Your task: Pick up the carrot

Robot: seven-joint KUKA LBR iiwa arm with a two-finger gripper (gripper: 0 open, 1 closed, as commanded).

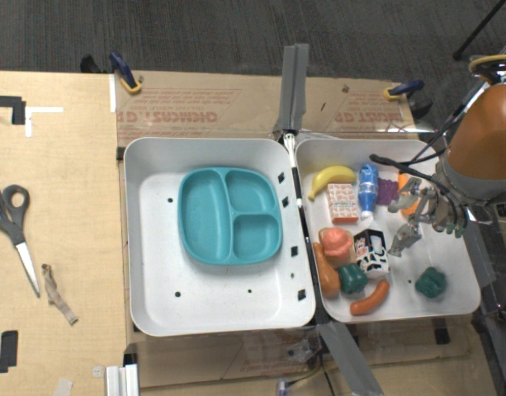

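Two white bins sit side by side on the bench; the right bin (463, 308) holds the clutter, the left bin (145, 304) a teal plate (230, 215). The carrot (324, 272) lies along the right bin's left wall, beside a pink toy (337, 242) and touching a green toy (352, 280), well apart from the end effector (408, 231). The arm (479, 134) reaches in from the right, wrist tilted down over the bin's middle, near a cow-patterned toy (371, 252). Whether the end effector is open or closed cannot be told from here. A clean pick likely means crossing leftward past the cow toy, lining up across the carrot's narrow width and descending close to the wall without snagging the neighbours or a sausage (369, 298) below.
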